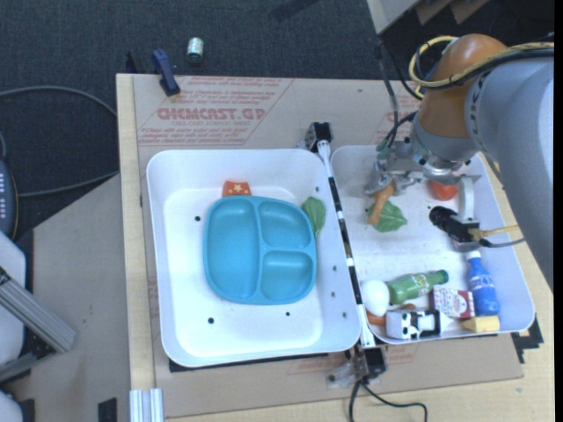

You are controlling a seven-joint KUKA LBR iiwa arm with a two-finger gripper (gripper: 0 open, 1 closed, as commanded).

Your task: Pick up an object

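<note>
1. The toy carrot lies in the upper part of the right bin, near that bin's left wall. Its orange body is tilted and its green leaves spread toward the lower right.
2. The gripper hangs over the same corner of the bin, just above the carrot in the camera view. The carrot's upper orange end reaches right up to the gripper's lower edge.
3. At this slant and size I cannot tell whether the gripper is spread or pressed together. I also cannot tell whether it pinches the carrot, merely touches it, or stands just clear of it.
4. A small red thing lies partly hidden below the wrist, to the right of the gripper.
5. The other things in the right bin sit well apart from the gripper, along the near edge: a white egg, a green bottle, a blue bottle, a red-and-white packet, a black-and-white toy and a yellow block.
6. The left bin holds a blue divided plate. A green leaf-shaped piece lies at the plate's upper right edge, and a small orange-red piece lies just above the plate.
</note>
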